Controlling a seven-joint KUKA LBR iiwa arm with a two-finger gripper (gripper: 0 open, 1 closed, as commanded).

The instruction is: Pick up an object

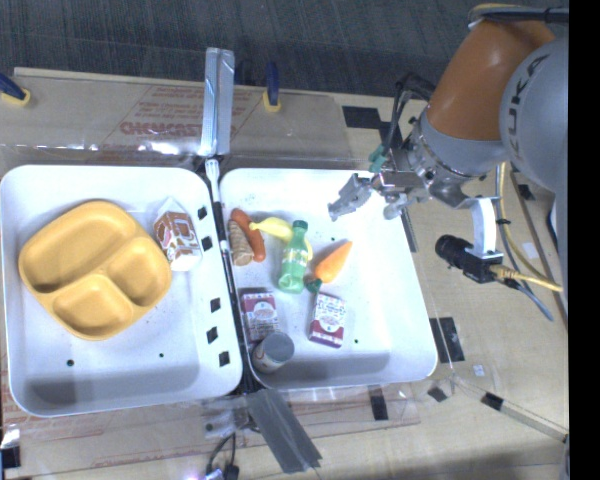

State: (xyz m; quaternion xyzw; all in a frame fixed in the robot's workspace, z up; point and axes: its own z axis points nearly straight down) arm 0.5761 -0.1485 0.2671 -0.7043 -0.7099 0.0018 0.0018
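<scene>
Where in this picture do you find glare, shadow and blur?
In the camera view, glare streaks the clear plastic sheet behind the bins; a soft shadow lies along the near inner wall of the left bin; the pincer looks slightly blurred, while the green bottle and carrot are sharp.

Right bin (pixel 405 298): toys crowd its left and centre; right side bare. Left bin (pixel 40 368): yellow tray (pixel 92 266) blocks upper-left; floor below it bare.
</scene>
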